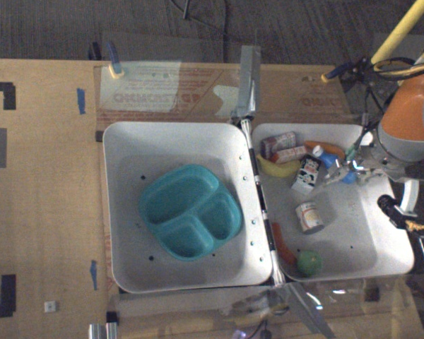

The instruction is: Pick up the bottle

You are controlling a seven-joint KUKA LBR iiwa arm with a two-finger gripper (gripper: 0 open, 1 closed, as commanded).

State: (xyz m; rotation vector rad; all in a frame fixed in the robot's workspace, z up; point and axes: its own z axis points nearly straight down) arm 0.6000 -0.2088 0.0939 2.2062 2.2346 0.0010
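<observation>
**A:** What does the overhead camera view show?

**B:** Two shallow white bins side by side on a brown bench. I'll place everything relative to the metal divider (258, 189) between them. Left of it, the left bin (127, 147) holds a teal three-compartment tray (191, 212). Right of it, the right bin (381, 249) holds the clutter.

**A:** Where is the bottle?

**B:** The bottle (307, 172) is a small white one with a dark label, lying tilted a little to the right of the divider, in the far half of its bin. A yellow banana (277, 167) lies between it and the divider, close against it. A red packet (278, 145) sits just beyond the banana, and a blue item (330, 161) touches the bottle's far side. Nearer the camera lie a small can (310, 217), a green ball (309, 262) and a red stick (280, 240) beside the divider.

**A:** And the arm?

**B:** The gripper (355, 165) is low in the right bin, beyond the bottle from the divider, near the blue item. It is blurred against the clutter, so I cannot tell its state, and nothing is visibly held.

**A:** How should the pickup go?

**B:** In my judgement, shift toward the divider until centred over the bottle, align across its narrow width, and descend clear of banana and blue item, which crowd it.
</observation>
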